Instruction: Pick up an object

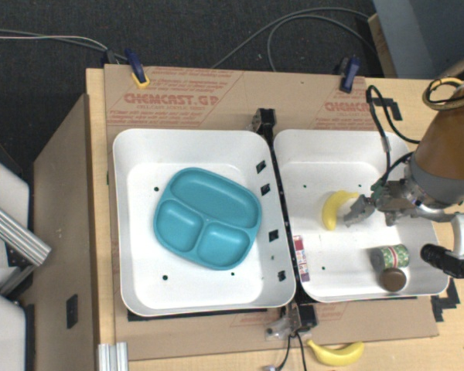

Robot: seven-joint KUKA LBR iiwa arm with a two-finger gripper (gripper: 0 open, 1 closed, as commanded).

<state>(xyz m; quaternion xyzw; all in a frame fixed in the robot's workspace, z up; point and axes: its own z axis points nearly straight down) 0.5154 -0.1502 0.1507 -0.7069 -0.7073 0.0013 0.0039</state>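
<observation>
step: reaching for the yellow curved plastic banana [336, 208] in right white bin [325, 149]
gripper [362, 209]: just beside banana, fingers spread
next: close around banana, lift

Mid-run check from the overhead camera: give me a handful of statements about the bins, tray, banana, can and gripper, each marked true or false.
1. The blue tray lies in the left bin. True.
2. The can stands upright in the left bin. False: it lies on its side in the right bin.
3. The gripper is right beside the banana in the right bin. True.
4. The tray has a single undivided well. False: it has three compartments.
5. The can touches the banana. False: they lie apart, the can nearer the bin's front right corner.
6. A second banana lies outside the bins, at the bench's front edge. True.
</observation>
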